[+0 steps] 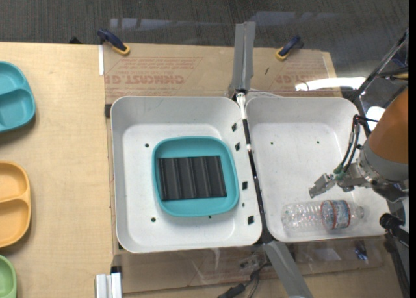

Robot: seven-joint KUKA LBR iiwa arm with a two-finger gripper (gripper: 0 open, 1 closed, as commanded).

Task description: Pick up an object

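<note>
Gripper (328,183) poised just above a clear plastic water bottle (323,215) in the right bin (292,128).

The bottle lies on its side near the bin's front wall, long axis running left to right, just below and in front of the gripper; whether the fingers are spread cannot be told. The left bin (133,160) holds a teal tray (194,176), well apart.

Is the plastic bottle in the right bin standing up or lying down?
Lying down. The plastic bottle rests on its side along the near wall of the right bin.
</note>
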